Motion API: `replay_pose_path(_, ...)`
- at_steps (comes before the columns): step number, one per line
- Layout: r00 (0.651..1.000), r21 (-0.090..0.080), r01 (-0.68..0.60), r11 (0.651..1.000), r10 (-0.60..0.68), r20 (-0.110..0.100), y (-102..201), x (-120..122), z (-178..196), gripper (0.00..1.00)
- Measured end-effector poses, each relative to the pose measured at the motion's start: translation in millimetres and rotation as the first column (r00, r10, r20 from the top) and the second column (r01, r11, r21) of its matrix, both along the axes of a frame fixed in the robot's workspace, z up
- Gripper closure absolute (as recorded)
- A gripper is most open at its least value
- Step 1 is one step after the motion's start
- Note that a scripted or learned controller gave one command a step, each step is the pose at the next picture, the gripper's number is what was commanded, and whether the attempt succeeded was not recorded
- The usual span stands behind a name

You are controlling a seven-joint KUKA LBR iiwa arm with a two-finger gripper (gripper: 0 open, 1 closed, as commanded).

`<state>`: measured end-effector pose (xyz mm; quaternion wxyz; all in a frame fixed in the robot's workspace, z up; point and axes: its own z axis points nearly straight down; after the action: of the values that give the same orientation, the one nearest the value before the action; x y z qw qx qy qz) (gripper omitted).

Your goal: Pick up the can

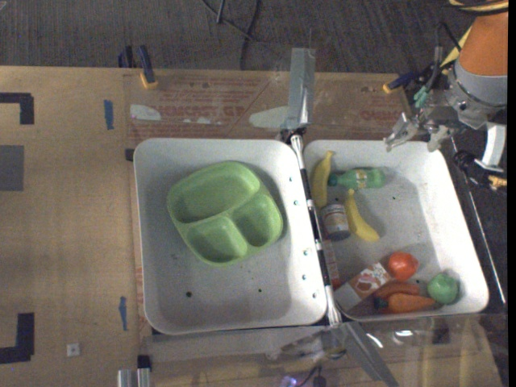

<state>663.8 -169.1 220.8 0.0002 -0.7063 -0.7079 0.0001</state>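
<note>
Gripper (pixel 415 132) hangs spread and empty over the right bin's (pixel 451 216) far rim. Small can (pixel 335 221) stands near the divider between two bananas — probably light, rigid, slick; clamp its round sides.

Two bins sit side by side on the table (pixel 72 216). The left bin (pixel 161 297) holds a divided plate (pixel 225 212) near its middle. In the right bin (pixel 419 208), the can (pixel 335 221) stands by the left wall between two bananas (pixel 322 177) (pixel 360 218), with a bottle (pixel 359 178) lying behind it. A carton (pixel 371 280), tomato (pixel 402 264), carrot (pixel 407 301) and apple (pixel 443 288) cluster at the front right. The pincer (pixel 419 135) hangs over the bin's back right corner.
</note>
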Motion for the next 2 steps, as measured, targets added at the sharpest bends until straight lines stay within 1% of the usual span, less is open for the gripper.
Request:
replay_pose_path(1, 0.997, -0.004, 0.076, 0.997, -0.076, 0.017, -30.3, 4.6, -100.6, 0.0)
replay_pose_path(2, 0.963, 0.001, 0.271, 0.963, -0.271, -0.002, -7.7, -67.3, -82.1, 0.0)
